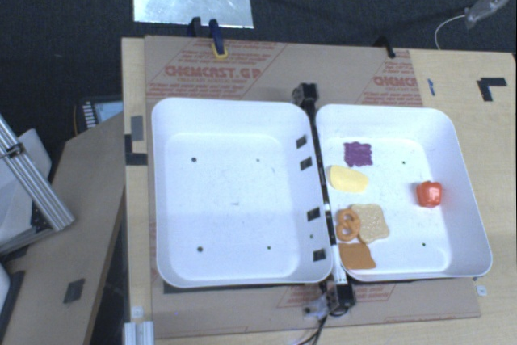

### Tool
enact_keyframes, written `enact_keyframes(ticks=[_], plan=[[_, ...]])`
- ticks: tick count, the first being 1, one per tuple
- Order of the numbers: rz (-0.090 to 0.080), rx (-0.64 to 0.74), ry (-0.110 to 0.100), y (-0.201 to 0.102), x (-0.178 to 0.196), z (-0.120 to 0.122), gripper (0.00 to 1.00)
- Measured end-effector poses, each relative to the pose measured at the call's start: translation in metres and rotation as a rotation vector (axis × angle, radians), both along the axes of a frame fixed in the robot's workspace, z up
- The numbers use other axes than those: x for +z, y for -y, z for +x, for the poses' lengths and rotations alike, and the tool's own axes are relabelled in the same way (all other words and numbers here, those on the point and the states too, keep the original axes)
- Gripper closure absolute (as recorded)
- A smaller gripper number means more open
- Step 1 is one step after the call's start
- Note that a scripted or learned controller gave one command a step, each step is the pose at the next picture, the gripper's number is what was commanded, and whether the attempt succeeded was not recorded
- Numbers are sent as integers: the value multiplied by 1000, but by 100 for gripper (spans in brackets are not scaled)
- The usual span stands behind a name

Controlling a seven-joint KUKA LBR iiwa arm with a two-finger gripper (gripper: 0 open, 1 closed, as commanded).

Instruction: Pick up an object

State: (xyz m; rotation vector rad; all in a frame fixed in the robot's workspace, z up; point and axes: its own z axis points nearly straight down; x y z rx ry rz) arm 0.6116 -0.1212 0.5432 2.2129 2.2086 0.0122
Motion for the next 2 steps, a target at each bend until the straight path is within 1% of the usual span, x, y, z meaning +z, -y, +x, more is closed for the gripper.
enact_keyframes(ticks=[1,2], plan=[[2,8,-8,-3,4,1,100],[9,16,-21,-100,-71,2,100]])
